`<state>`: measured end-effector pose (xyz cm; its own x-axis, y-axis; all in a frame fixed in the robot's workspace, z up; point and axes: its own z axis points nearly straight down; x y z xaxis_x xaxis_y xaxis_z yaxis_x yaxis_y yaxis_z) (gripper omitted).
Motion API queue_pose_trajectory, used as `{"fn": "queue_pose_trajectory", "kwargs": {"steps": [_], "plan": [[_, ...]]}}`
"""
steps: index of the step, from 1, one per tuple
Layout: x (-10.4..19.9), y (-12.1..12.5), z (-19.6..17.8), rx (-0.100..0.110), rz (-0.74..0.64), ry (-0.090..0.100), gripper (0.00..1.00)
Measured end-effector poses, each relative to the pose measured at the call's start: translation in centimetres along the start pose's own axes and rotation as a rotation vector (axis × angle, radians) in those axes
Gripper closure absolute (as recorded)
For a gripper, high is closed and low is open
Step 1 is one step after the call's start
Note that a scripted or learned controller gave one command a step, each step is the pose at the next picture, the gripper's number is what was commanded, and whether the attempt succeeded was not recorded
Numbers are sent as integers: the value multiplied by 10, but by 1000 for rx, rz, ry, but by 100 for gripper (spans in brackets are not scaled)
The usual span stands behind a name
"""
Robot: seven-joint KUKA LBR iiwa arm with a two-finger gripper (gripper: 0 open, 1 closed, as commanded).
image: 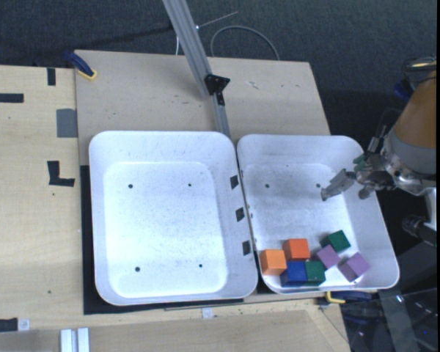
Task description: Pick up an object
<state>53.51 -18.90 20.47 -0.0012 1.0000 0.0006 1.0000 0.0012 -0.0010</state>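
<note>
Several small blocks lie clustered at the near end of the right bin (367,218): two orange blocks (297,248) (273,261), a blue block (296,271), two green blocks (338,240) (315,272) and two purple blocks (328,256) (353,266). My gripper (345,191) hangs over the right side of this bin, above and behind the cluster. Its fingers (331,187) are spread apart with nothing between them, so it is open. The grey arm with its orange band (418,123) reaches in from the right.
The left bin (103,196) sits beside the right one, their rims touching at the middle. A slanted metal bar (187,31) runs from the top down to the bins' shared edge. A thin cable loop (242,39) lies on the bench behind.
</note>
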Motion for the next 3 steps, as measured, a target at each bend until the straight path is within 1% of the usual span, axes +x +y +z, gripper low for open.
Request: {"fn": "queue_pose_trajectory", "kwargs": {"steps": [1,2,3], "plan": [[33,-11,102,9,0,3,0],[32,-10,88,2,1,1,100],[32,-10,88,3,1,1,0]]}}
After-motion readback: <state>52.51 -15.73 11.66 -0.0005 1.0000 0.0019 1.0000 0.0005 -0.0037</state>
